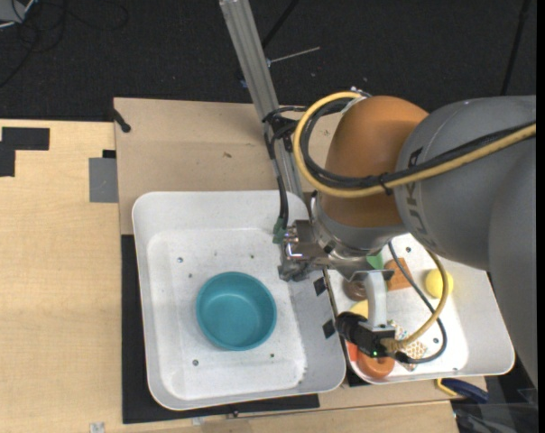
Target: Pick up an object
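One teal bowl (236, 309) sits mouth up, a little below centre in the left bin (164, 242), and I judge it the clearest target. From the pincer (293, 256), which hangs by that bin's right wall, the bowl lies at about seven o'clock, near but apart. Being round, it has no long axis to match. I cannot tell whether the pincer is wide or narrow.

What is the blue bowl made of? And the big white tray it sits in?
The bowl looks like plastic: one even blue-green colour, smooth, with only a soft shine and a thick rounded rim. The white tray is probably thin moulded plastic too: dull white, with rounded corners, sloping walls and a few small dark specks. It could also be foam; the picture leaves that open.
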Robot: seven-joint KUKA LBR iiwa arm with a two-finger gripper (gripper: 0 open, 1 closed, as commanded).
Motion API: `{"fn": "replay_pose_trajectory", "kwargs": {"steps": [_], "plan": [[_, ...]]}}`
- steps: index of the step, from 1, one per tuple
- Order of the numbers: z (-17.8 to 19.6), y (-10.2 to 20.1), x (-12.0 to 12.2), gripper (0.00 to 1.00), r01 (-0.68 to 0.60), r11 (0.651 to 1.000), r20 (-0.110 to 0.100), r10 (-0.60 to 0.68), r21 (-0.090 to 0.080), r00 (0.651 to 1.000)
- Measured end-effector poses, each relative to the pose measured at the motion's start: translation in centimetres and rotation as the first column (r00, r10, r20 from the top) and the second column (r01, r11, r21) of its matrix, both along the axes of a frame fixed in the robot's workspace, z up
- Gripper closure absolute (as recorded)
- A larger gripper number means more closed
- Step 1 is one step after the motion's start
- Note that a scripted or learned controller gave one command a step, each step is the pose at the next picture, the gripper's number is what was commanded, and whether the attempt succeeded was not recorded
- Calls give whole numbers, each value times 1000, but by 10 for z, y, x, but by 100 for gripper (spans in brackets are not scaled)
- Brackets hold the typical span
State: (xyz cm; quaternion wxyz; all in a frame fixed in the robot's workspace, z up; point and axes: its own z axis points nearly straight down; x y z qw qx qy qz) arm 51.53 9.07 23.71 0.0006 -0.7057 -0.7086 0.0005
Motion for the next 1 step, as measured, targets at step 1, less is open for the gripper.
{"fn": "replay_pose_trajectory", "kwargs": {"steps": [1], "plan": [[0, -2, 0, 0, 4, 1000, 0, -4, -1, 1000]]}}
